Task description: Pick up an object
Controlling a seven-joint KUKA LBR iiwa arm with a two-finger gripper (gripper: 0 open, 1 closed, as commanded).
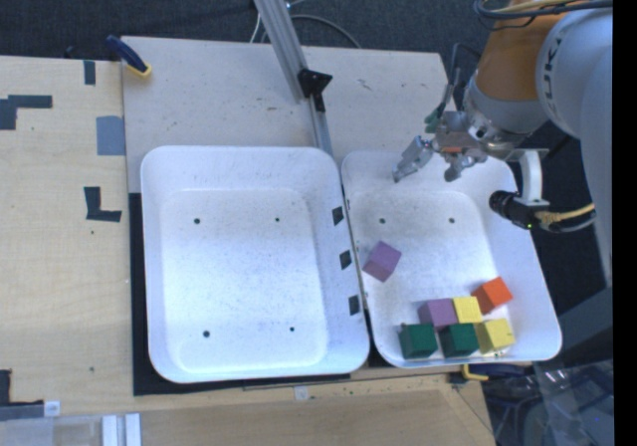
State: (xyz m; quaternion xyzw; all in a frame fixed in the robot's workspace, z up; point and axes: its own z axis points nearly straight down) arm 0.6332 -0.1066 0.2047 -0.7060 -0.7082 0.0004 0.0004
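My gripper (430, 164) hangs over the far edge of the right bin (518, 265), fingers spread open with nothing between them. A purple cube (382, 261) lies alone near the bin's left side, well below the gripper. At the bin's near right corner sit several cubes packed together: an orange one (493, 294), a mauve one (436, 313), two yellow ones (467, 310) (496, 334) and two dark green ones (419, 339) (459, 338).
The left bin (239, 265) stands beside the right one. A slanted metal pole (284, 31) rises from between the bins at the back. The grey arm with its orange band (523, 46) comes in from the upper right. Cables trail at right.
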